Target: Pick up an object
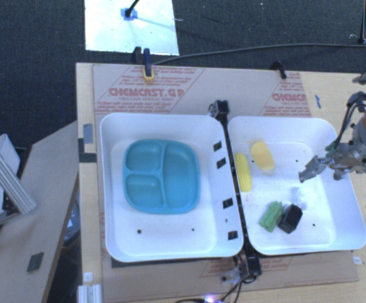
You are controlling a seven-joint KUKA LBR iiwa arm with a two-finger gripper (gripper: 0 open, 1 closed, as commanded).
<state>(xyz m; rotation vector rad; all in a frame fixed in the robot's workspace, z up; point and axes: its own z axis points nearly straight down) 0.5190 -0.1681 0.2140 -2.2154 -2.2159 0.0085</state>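
- On the wooden surface [189,81] sit two shallow white plastic bins side by side: the left bin [117,232] and the right bin [347,232].
- A turquoise plastic divided plate [162,175] with three compartments lies flat near the middle of the left bin.
- Against the right bin's left wall lies a long yellow corn-cob toy [243,172]; just beside it, toward the bin's back, is a rounder yellow lemon-like piece [262,156].
- Near the bin's front lie a green ridged block [272,216] and a small black box-shaped object [290,219], touching or nearly so.
- The grey metal gripper [310,169] reaches in from the right over the right bin, well apart from the yellow pieces and above the black object.
- Whether its jaws are wide or narrow I cannot tell; nothing is visibly between them.
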